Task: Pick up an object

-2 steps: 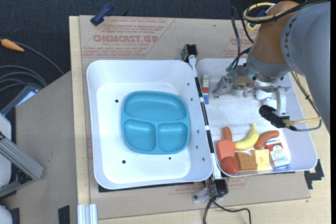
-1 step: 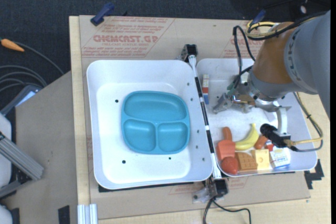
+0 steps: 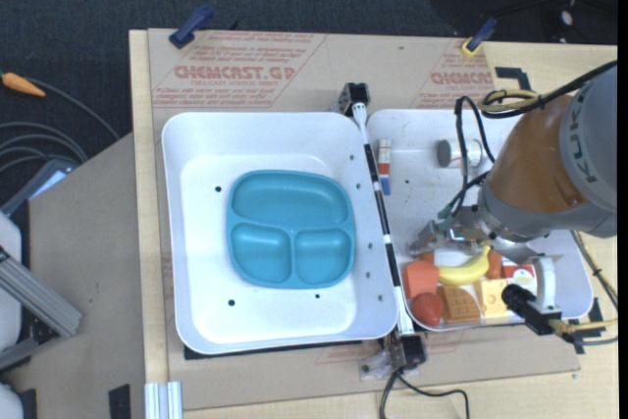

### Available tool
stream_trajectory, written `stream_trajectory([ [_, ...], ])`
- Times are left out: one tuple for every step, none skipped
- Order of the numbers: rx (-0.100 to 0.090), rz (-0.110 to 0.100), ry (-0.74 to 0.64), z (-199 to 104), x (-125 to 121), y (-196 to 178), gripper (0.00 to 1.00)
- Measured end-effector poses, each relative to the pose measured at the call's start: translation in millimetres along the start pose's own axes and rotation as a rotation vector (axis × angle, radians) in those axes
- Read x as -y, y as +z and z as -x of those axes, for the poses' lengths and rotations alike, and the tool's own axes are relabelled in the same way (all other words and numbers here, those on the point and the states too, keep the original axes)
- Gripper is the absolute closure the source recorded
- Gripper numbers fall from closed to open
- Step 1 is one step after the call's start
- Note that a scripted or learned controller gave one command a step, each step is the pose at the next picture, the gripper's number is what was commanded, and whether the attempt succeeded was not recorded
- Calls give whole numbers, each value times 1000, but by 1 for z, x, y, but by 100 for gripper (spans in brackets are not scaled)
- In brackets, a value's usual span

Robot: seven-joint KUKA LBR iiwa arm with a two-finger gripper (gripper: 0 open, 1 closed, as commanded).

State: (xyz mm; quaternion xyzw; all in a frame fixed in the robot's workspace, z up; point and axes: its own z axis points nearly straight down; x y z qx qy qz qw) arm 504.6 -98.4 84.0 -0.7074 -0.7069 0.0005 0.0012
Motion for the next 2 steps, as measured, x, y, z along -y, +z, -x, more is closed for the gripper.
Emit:
stream_trajectory([
  [0,1,0,0,0,-10,100],
  [1,2,-1,-64,-22,-124,100],
])
